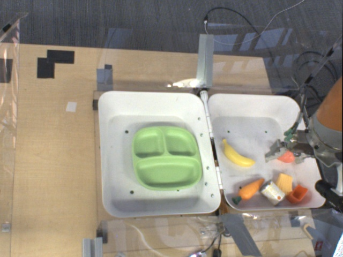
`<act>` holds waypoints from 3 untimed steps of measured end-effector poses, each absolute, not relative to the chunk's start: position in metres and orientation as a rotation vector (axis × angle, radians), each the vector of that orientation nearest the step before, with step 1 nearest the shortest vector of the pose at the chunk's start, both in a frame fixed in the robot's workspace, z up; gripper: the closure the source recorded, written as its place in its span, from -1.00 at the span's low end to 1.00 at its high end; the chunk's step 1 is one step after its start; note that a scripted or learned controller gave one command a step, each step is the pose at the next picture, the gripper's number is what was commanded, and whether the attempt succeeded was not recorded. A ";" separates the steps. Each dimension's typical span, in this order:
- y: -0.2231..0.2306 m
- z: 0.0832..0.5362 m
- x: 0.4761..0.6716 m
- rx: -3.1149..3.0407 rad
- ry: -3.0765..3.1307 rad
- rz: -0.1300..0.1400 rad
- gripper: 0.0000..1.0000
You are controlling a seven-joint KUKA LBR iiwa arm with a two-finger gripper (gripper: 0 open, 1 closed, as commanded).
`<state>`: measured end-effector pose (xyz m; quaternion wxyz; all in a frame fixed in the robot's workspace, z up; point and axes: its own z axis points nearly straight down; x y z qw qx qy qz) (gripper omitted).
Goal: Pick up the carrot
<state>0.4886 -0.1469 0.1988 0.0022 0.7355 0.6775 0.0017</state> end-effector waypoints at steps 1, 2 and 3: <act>-0.143 0.090 0.491 2.039 2.376 0.010 -1.00; -0.138 0.091 0.494 1.614 2.670 0.011 -1.00; -0.106 0.091 0.493 1.593 2.685 0.010 -1.00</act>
